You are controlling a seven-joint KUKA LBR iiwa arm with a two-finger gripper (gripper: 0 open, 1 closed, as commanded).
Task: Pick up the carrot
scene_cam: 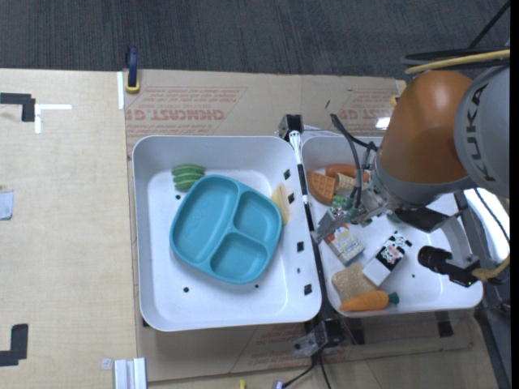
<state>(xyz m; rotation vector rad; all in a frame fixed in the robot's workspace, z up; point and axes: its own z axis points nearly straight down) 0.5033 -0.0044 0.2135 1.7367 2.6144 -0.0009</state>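
carrot point(366, 301) at rt bin point(454, 298) front edge, bread slice point(349, 281) touching, tool point(340, 215) apart

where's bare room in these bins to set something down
Left bin: bare floor left of and below the blue divided plate, up to the walls. Right bin: crowded with the carrot, bread slice, cartons and waffle; the arm covers its top.

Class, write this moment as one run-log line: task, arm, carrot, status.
task: pick up carrot | arm: over right bin | carrot: lying at right bin's near edge, beside bread slice | status: not picked up
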